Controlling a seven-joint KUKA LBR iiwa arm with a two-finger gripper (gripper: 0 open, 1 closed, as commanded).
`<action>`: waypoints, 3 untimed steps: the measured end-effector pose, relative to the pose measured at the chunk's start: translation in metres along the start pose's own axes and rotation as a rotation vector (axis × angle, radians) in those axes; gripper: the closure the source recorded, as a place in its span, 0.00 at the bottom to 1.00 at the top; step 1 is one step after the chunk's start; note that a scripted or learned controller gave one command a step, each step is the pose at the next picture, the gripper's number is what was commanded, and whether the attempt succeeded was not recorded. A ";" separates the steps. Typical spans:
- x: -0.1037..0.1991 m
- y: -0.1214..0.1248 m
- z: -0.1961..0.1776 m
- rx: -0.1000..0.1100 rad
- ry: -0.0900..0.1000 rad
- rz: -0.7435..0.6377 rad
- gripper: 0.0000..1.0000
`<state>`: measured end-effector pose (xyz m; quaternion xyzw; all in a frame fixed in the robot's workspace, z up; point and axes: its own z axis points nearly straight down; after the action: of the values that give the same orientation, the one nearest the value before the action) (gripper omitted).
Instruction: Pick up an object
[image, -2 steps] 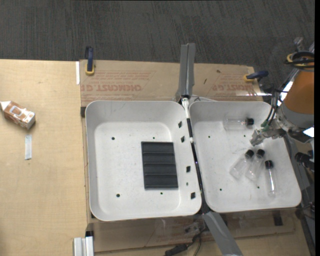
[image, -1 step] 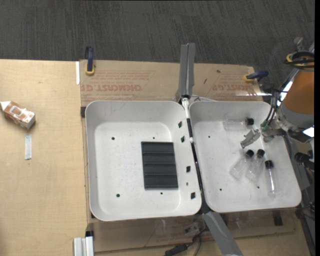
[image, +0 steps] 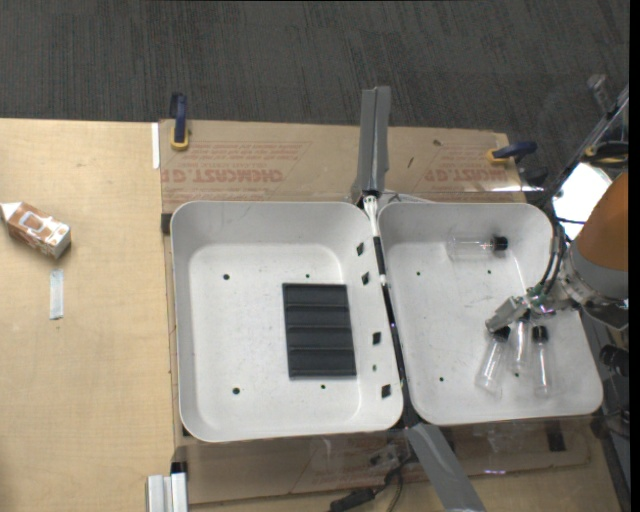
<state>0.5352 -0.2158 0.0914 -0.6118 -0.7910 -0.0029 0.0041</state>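
Arm (image: 600, 250): grey wrist housing, orange band above it, thin dark cables along the side. Pincer (image: 512, 318): small, grey metal with black bits.

From here I see my arm (image: 608, 235) cut off by the right edge. The end effector (image: 512, 318) is too small to read, and the clear tubes (image: 515, 358) beneath it blur together.

Bench (image: 80, 400): light wood surface. Directly on it: a brown cardboard sheet (image: 300, 165) with red print, held at its far edge by two clamps (image: 178, 120); two white bins, left bin (image: 185, 330) and right bin (image: 560, 400), touching side by side on the cardboard; a small printed carton (image: 38, 230) near the left edge; a small pale strip (image: 56, 295) just beside it.
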 end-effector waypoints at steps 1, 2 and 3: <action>-0.002 0.000 -0.009 -0.002 -0.005 0.004 1.00; 0.073 0.002 -0.083 0.000 -0.011 -0.011 1.00; 0.129 0.045 -0.098 0.001 -0.011 0.003 1.00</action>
<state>0.5463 -0.0801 0.1908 -0.6130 -0.7901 0.0009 0.0002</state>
